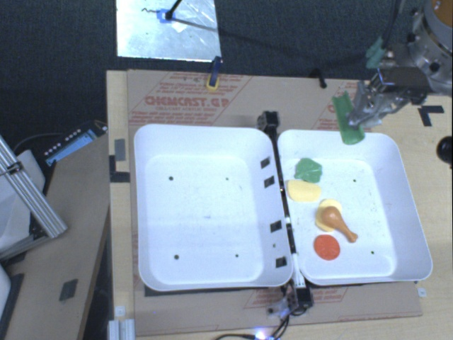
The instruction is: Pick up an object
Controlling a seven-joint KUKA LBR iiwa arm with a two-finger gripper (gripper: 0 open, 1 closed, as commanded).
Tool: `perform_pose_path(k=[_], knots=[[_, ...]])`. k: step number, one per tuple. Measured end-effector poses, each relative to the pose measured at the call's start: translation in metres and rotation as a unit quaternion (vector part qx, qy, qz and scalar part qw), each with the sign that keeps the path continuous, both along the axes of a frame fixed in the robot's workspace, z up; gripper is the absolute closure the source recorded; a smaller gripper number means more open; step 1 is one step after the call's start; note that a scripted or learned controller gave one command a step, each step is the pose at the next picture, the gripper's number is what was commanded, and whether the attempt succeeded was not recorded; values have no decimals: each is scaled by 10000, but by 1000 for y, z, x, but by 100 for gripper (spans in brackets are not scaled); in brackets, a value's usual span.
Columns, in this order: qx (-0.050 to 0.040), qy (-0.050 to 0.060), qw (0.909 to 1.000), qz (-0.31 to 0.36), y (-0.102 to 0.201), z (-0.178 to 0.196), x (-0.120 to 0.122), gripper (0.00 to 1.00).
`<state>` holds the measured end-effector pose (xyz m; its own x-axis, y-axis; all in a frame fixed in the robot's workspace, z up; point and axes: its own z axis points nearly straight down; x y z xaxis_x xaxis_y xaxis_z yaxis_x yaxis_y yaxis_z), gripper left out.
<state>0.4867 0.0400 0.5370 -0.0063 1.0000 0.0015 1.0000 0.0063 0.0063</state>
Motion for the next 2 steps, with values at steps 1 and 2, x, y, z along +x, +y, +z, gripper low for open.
perform_pose_path(k=[1, 2], knots=[[-15, 96, 9999, -31, -9, -263, -1, 100], [-6, 24, 10000, -25, -9, -254, 0, 0]])
